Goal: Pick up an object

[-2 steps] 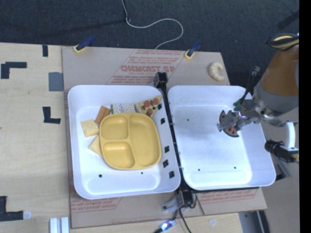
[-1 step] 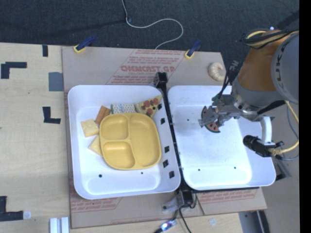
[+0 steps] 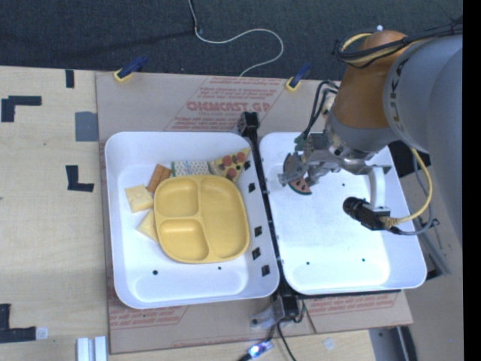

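Apparently lifting: small brown piece at the gripper, right bin

Arm reaches in over the right bin [image 3: 391, 273], orange band above the wrist. Gripper [image 3: 301, 179] sits over the upper left part of that bin, close to the divider between the two bins. A small round brown object [image 3: 303, 187] shows right at the fingertips. It looks pinched between them, fingers drawn in on it, though the piece is tiny and partly hidden by the gripper body, so the hold reads as probable rather than sure. Cannot tell whether it is off the bin floor or just touching it.

Left bin [image 3: 124, 277] carries the rest: a yellow divided plate [image 3: 201, 218] in the middle, with a few small food-like pieces [image 3: 139, 198] tucked along its upper and left edges. Well apart from the gripper.

Judgement: the pick is at the grasp-or-lift stage, object chosen, contact made. Next move calls for a straight rise, slow enough that the small piece does not slip from a shallow pinch. Risk is a grip on the edge only; the piece could drop back into the right bin.
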You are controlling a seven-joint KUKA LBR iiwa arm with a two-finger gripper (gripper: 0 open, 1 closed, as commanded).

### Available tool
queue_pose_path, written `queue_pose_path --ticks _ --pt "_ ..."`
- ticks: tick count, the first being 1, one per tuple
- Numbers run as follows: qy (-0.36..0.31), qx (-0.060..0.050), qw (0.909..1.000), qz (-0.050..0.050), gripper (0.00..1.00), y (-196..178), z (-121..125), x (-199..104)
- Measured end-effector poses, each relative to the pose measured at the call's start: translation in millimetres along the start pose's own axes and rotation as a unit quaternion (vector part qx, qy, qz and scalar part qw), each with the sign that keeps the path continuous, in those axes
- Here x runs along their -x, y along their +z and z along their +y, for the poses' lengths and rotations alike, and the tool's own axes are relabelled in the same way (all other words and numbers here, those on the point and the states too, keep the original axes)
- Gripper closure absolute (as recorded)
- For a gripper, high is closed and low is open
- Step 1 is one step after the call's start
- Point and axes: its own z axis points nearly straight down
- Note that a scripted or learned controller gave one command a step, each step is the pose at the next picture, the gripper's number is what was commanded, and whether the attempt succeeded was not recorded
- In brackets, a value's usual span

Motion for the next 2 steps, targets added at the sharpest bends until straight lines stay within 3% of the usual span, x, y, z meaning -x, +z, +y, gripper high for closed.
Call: queue_pose_path --ticks 1,2 --pt "0.0 0.001 1.0 0.0 1.0 -19 31 -44" --pt "0.003 -0.001 1.0 -0.001 1.0 -6 28 -41"
